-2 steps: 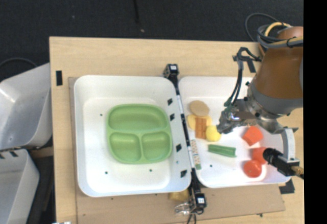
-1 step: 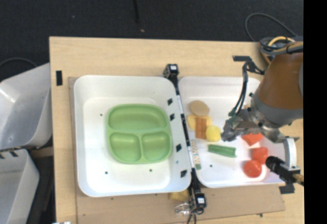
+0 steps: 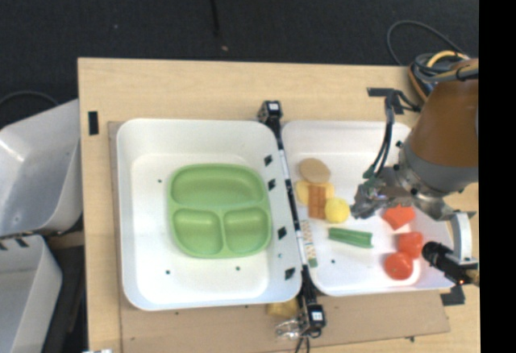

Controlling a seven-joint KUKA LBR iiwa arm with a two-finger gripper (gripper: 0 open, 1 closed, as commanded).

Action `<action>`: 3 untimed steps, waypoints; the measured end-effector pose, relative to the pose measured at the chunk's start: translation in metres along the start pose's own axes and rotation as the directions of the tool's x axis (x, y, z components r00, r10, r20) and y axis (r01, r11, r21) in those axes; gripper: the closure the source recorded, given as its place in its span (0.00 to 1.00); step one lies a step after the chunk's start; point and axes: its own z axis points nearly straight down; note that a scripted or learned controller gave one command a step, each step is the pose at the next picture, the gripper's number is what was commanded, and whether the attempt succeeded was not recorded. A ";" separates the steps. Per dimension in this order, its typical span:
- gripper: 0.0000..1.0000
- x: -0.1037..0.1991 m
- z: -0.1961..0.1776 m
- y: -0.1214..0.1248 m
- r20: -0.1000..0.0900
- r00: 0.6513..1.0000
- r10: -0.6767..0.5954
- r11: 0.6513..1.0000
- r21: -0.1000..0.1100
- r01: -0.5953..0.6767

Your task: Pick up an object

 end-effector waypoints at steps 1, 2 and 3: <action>1.00 -0.001 -0.010 0.001 0.001 1.000 0.000 1.000 -0.002 0.000; 1.00 0.070 -0.072 0.001 -0.003 1.000 -0.010 1.000 -0.006 0.010; 1.00 -0.021 0.024 -0.003 0.001 1.000 0.008 1.000 0.009 -0.008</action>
